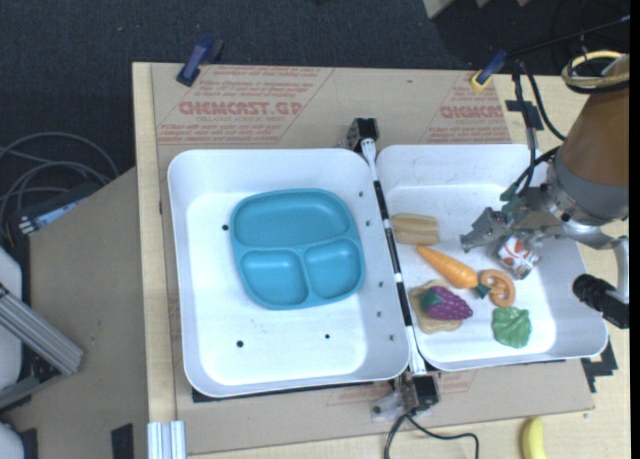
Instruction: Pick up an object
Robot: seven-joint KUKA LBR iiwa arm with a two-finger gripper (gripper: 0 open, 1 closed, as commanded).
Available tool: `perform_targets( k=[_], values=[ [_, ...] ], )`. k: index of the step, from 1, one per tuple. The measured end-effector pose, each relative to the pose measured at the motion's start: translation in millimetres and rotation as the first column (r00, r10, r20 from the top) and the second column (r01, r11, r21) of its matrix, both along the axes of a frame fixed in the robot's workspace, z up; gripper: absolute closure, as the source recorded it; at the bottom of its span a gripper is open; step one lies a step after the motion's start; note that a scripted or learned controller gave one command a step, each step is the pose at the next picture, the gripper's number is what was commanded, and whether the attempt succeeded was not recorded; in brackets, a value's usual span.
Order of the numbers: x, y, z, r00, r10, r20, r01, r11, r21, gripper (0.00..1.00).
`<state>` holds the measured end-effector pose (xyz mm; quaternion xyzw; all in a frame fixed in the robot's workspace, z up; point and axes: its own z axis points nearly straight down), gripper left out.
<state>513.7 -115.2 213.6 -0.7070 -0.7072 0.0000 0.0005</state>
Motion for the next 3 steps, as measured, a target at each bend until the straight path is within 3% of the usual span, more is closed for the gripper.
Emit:
perform_targets(
  k=[1, 2, 3],
  values=[
    [-5.4, 16.6, -129.1, 1.0, 0.0, 0.001, 0.0, 1.0, -0.001, 0.0],
    [-28.2, 14.2, -129.4, 1.0, -0.001, -0.002, 0.001, 1.0, 0.001, 0.0],
    [-35.2, 17.5, -129.3, 1.0, -0.001, -0.002, 0.001, 1.0, 0.001, 0.0]
  ],
)
